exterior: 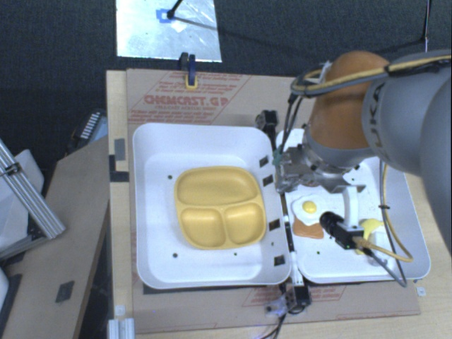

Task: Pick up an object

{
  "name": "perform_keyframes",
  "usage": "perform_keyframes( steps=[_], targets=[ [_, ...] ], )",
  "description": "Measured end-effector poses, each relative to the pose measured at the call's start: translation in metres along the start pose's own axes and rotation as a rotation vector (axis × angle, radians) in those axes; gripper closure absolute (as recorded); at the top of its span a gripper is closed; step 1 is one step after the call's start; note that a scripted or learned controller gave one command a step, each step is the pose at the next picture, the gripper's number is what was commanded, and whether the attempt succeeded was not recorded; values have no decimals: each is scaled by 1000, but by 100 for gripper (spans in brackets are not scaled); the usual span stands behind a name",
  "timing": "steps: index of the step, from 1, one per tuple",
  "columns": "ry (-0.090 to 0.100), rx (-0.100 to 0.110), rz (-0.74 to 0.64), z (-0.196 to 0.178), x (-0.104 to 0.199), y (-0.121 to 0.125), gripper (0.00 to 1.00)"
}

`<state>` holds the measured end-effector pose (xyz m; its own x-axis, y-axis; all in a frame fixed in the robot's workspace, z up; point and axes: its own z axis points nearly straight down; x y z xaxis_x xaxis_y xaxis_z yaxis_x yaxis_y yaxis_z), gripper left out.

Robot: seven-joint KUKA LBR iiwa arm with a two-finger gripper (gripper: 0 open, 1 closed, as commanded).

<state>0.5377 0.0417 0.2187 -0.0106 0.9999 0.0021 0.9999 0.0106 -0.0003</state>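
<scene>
Two shallow white bins sat on the surface, a left bin (152,189) and a right bin (409,249). The left bin held one yellow plate (215,207), divided into three compartments. The right bin held three small things: one toy fried egg (308,207), one flat orange-brown piece (308,230) and one small yellow piece (372,226).

We find a robotics laboratory: a cabled grey arm (413,119) hangs over two white bins (152,157) on a cardboard-sheeted bench (191,99), with aluminium framing (30,202) alongside and dark flooring (56,48) beneath.
</scene>
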Motion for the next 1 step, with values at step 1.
perform_keyframes(
  steps=[1],
  targets=[
    [0, -2, 1, -9, 47, 1, 100]
  ],
)
